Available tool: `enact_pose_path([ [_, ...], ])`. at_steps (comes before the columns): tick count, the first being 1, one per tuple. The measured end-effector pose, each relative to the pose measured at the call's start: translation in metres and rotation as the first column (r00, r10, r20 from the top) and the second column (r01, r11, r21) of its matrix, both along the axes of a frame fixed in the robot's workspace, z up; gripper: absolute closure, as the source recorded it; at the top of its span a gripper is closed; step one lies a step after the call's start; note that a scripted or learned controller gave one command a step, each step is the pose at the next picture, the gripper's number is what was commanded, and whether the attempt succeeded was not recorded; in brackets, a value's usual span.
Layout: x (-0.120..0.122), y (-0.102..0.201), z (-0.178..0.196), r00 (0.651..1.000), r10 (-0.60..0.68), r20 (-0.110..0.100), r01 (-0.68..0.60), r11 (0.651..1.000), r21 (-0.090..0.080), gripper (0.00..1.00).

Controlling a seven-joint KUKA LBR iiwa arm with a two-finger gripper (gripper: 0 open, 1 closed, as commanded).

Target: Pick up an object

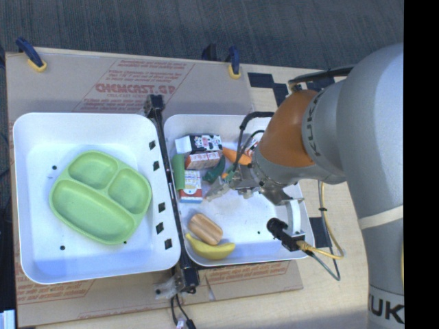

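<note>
Honestly, the risk I see is clutter. The arm's wrist is down inside the right bin (302,249), over the pile packed against that bin's far-left corner: a small white carton (199,143), a red-brown box (204,160), a green packet (179,171), and something orange (232,156) just beside the gripper (230,181). How the jaws stand I cannot tell; the wrist and cabling cover them, and nothing shows plainly between them.

With the pieces touching one another, a closing grasp could catch an edge of two at once, or nudge a box sideways and shut on air. The flat packets lie low against the bin floor, so the tips might slide over them.

Nearer the bin's front edge, a hot dog (206,228) and a banana (210,249) lie apart from the pile, easier targets. The left bin (31,184) carries a green divided plate (101,196), well away.
</note>
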State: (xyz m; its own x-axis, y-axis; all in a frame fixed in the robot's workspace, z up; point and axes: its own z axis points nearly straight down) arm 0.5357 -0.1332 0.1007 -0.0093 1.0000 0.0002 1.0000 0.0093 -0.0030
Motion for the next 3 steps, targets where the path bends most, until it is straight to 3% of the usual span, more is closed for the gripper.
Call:
enact_pose_path([
  [1, 0.000, -0.001, 0.010, 1.000, 0.002, -0.001, -0.002, 1.000, -0.001, 1.00],
  [2, -0.052, -0.043, 0.121, 1.000, -0.005, 0.005, 0.005, 1.000, -0.002, 1.00],
  [3, 0.005, -0.078, 0.166, 1.000, -0.003, 0.005, 0.003, 1.000, -0.002, 1.00],
])
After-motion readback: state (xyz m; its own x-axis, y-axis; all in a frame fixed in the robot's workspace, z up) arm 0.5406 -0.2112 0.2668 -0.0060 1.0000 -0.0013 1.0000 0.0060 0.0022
